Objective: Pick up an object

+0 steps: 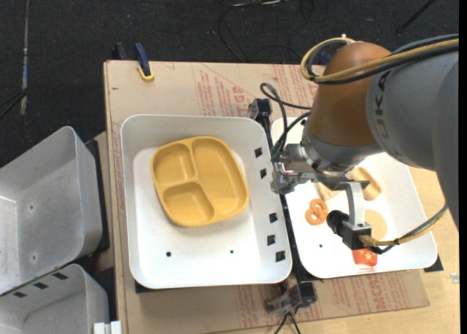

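You are watching the arm (379,106) hovering over the right bin (401,249), and its bulk is hiding the gripper (292,173), so you cannot tell whether it is clenched or released. An orange pretzel-shaped piece (316,212) and a red piece (364,257) are lying in that bin, while a yellow divided plate (198,179) is sitting in the left bin (139,252).

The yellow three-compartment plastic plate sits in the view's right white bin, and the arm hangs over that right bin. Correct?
No. The camera view shows the yellow three-compartment plastic plate in the view's left white bin, not the right one. The grey arm does hang over the right white bin.
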Tool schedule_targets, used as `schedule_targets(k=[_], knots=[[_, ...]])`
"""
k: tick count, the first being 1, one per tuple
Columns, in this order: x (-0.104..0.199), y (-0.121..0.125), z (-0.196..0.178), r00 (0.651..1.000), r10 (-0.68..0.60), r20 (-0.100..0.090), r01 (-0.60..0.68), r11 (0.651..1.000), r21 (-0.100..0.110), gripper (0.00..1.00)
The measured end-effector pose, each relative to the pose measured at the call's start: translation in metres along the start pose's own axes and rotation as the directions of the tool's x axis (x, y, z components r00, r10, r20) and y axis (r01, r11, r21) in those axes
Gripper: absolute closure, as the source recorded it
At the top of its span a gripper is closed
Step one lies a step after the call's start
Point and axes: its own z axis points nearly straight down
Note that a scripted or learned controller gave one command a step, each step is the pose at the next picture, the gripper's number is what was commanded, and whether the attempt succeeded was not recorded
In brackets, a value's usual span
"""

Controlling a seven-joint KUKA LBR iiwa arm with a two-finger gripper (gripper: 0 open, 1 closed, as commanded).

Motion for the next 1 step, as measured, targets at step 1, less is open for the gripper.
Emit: schedule_targets(k=[1], knots=[[0.0491,-0.0068,0.0070,1.000,0.000,0.000,0.000,1.000,0.003,1.00]])
